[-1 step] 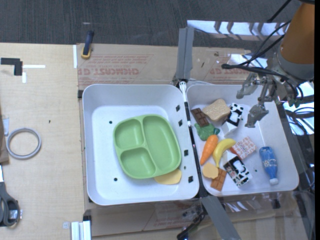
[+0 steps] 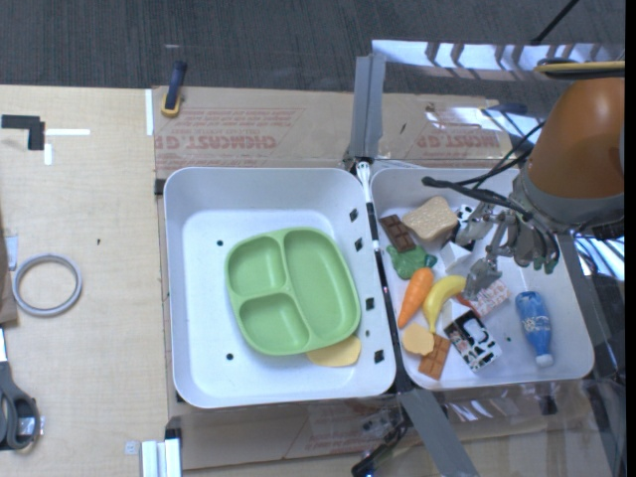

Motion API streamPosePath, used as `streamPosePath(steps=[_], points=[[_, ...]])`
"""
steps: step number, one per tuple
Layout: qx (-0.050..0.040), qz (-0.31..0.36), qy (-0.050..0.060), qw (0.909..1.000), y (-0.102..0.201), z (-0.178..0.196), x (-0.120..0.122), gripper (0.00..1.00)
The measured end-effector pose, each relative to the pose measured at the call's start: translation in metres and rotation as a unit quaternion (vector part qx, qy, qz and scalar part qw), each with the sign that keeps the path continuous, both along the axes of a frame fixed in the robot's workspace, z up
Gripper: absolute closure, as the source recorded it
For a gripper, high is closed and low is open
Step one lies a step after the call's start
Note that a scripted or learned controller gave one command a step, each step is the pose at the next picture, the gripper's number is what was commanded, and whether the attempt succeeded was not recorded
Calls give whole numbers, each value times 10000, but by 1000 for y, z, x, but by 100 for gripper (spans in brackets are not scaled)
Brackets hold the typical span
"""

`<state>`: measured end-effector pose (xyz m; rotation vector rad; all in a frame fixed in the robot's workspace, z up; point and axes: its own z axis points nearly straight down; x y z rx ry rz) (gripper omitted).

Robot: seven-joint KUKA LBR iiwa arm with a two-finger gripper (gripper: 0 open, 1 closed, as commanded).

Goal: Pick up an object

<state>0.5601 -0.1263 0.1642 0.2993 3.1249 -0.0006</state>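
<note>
White bins side by side on the bench: left bin point(image 2: 189, 296) holds a green divided plate point(image 2: 291, 290) with a yellow disc point(image 2: 338, 354) poking out under its near edge. Right bin point(image 2: 576, 361) holds the small items. Grey arm point(image 2: 586, 147) with orange band reaches in from the right; gripper point(image 2: 487, 271) low over the bin's middle, just beside the banana point(image 2: 442, 296); whether it is apart or together, cannot tell. Blue bottle point(image 2: 534, 326) right of it. Carrot point(image 2: 414, 294) touching banana. Bread slice point(image 2: 430, 220) and brown chocolate bar point(image 2: 397, 232) at far side. Black-and-white box point(image 2: 472, 338) near front
</note>
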Motion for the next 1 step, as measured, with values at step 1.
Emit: streamPosePath(steps=[1], points=[[2,248,-3,9997,33,-72,-43,0]])
